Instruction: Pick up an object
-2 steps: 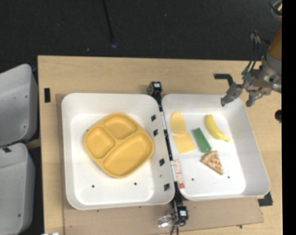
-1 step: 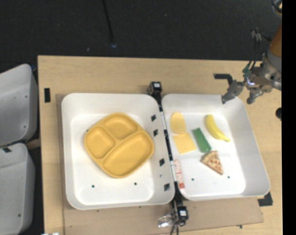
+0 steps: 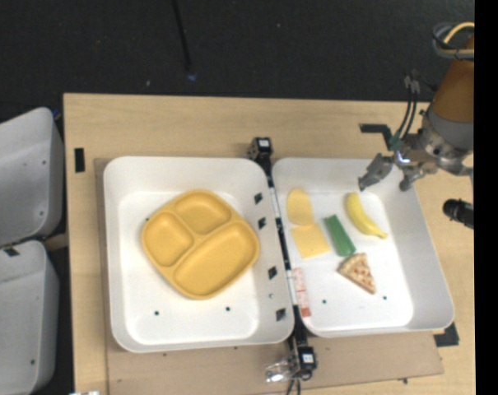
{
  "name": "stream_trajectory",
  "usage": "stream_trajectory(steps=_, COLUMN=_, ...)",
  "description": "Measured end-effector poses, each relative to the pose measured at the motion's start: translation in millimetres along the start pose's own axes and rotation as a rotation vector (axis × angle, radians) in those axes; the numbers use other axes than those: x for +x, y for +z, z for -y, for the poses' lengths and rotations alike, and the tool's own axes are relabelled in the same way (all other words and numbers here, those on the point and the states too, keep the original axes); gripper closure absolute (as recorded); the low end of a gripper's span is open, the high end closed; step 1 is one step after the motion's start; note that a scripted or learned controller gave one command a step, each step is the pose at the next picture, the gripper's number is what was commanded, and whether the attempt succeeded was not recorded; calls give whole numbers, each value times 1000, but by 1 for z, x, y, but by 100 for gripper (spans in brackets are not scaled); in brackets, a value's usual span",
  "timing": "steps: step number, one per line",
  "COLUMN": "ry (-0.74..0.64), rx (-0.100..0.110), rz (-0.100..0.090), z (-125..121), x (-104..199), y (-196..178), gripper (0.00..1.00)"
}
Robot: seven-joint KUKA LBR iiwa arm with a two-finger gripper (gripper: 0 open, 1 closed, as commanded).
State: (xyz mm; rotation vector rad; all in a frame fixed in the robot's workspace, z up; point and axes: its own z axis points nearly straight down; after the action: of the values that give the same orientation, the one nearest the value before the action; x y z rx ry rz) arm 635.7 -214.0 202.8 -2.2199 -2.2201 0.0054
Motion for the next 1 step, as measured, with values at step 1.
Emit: stream_trajectory(steps=1, ry=2, rx=-2, rz=1, z=8, x=0, y=46, gripper=0)
